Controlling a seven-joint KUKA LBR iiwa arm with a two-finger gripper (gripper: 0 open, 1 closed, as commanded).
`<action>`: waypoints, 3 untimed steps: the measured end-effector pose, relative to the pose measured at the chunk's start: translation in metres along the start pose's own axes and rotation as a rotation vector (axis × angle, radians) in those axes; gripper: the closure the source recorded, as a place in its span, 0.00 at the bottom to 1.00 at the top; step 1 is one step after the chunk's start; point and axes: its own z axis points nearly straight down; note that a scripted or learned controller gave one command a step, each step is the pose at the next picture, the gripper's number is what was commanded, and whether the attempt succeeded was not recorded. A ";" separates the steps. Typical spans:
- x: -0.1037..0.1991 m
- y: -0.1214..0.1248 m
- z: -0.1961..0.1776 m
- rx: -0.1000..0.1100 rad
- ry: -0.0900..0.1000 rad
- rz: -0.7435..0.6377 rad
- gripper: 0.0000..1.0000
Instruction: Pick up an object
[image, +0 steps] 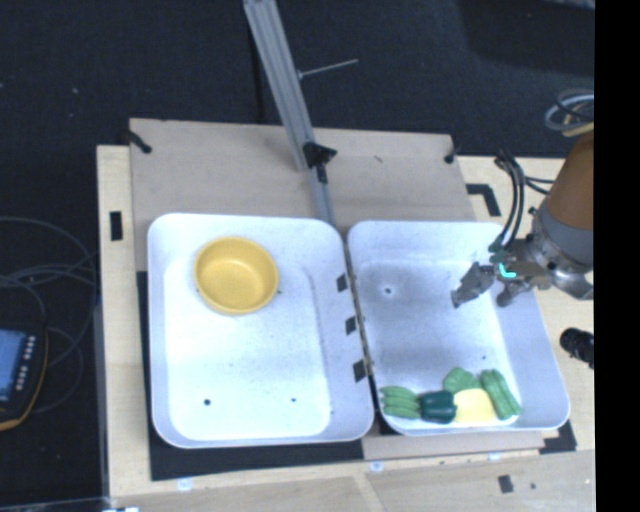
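In the right bin (440, 250), down toward its five o'clock corner, a small cluster of objects lies pressed together along the near wall: a light green ribbed piece (399, 401) at the nine o'clock end, a dark teal block (437, 406) touching it, a yellow block (474, 406) just beside that, a small green lump (459, 379) at twelve o'clock of the yellow one, and a striped green piece (500, 393) tilted at the three o'clock end. The rest of that bin's floor is bare white with faint grey scuffing. The gripper (487, 285) hangs over the bin's upper right part, at about one o'clock from the cluster and well apart from it; its two fingers (468, 288) are spread a little way apart with nothing between them, and a small teal light glows at the wrist. The grey arm with its orange band (572, 200) comes in from three o'clock, with dark cables looping above it. In the left bin (180, 400), which touches the right one along a hinged middle seam, a yellow bowl (236, 275) sits upright toward the ten o'clock corner. Both bins rest on a pale bench (390, 170), and a grey metal rail (285, 80) slants away toward twelve o'clock. At nine o'clock, off the bench, a handheld pendant with a blue screen (15, 370) lies on the dark floor.
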 end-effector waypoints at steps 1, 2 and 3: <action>0.000 0.000 0.000 0.000 0.000 0.000 0.00; -0.005 -0.010 0.055 0.004 0.000 0.001 0.00; -0.004 -0.009 0.097 0.003 0.000 0.001 0.00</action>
